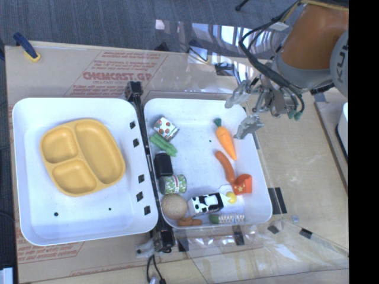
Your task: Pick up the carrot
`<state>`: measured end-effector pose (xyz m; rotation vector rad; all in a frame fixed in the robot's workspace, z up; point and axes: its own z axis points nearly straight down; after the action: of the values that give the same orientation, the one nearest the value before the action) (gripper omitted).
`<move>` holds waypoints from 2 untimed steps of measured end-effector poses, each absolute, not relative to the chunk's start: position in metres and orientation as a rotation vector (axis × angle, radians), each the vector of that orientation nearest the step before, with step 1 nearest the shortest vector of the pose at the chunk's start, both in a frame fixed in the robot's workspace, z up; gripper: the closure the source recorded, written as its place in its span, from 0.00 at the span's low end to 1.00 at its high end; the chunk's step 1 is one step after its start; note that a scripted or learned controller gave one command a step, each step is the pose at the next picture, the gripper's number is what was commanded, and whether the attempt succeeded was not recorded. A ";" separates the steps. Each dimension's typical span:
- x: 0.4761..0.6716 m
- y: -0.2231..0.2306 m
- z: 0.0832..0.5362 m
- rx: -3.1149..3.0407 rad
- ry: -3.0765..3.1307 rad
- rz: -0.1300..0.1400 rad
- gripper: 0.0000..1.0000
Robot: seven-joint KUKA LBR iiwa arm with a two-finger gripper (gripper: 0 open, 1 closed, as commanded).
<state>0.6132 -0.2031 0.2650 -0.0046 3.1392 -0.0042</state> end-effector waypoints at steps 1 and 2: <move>0.623 -0.207 0.120 0.087 3.152 0.006 0.00; 0.629 -0.206 0.138 0.072 3.136 -0.002 1.00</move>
<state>0.6286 -0.2058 0.1382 0.0722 3.1357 -0.0016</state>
